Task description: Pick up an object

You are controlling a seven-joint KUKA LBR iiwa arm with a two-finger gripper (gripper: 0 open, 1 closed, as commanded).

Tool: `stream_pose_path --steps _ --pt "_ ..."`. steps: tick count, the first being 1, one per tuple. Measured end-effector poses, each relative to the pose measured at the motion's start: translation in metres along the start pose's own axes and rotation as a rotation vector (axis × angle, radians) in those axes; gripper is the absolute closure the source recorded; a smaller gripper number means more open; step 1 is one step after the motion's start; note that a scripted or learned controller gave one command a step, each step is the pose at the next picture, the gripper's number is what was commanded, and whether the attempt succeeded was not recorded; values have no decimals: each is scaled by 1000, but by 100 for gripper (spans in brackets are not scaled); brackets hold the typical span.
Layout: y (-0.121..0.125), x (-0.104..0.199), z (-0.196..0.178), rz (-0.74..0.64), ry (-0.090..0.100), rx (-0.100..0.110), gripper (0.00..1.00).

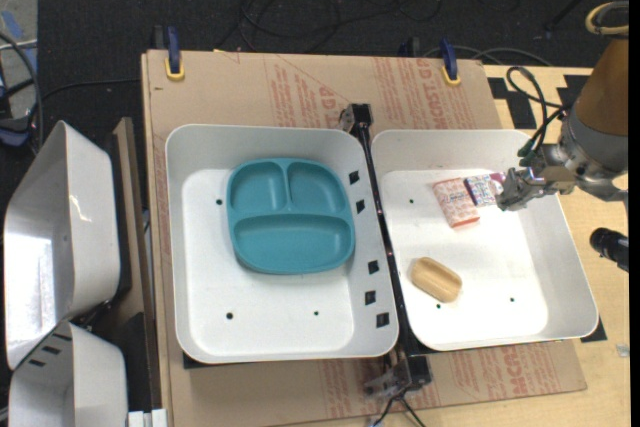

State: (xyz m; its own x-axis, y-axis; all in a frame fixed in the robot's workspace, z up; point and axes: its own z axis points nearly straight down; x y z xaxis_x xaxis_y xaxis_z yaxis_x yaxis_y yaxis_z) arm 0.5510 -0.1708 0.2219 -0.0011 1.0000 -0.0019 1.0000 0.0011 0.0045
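The brown bench board (pixel 300 85) is lying under everything, carrying two shallow white bins side by side. The left bin (pixel 200 315) is holding a teal divided plate (pixel 291 216), sitting flat toward the bin's upper middle, with three compartments facing up. The right bin (pixel 530 305) is holding two loose things: a tan rounded block (pixel 437 279) is lying near the bin's lower left, and a small red-and-white packet (pixel 457 200) is lying well apart from it, higher up, with a purplish printed end (pixel 484 189) pointing toward the arm. The grey arm (pixel 600 130) is reaching in from the right over the bin's rim, and its gripper (pixel 517 190) is sitting just beside that purplish end, at the packet's right; whether the claw is open, closed or pinching the packet cannot be told from this slant
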Motion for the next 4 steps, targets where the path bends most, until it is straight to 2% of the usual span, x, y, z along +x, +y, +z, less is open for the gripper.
stream_pose_path --steps 1,2,3,4 --pt "1 0 -45 -3 0 0 100" --pt "15 55 -30 -5 2 5 100" --pt "17 109 -26 -6 3 5 100" --pt "39 164 -17 -7 2 2 100"
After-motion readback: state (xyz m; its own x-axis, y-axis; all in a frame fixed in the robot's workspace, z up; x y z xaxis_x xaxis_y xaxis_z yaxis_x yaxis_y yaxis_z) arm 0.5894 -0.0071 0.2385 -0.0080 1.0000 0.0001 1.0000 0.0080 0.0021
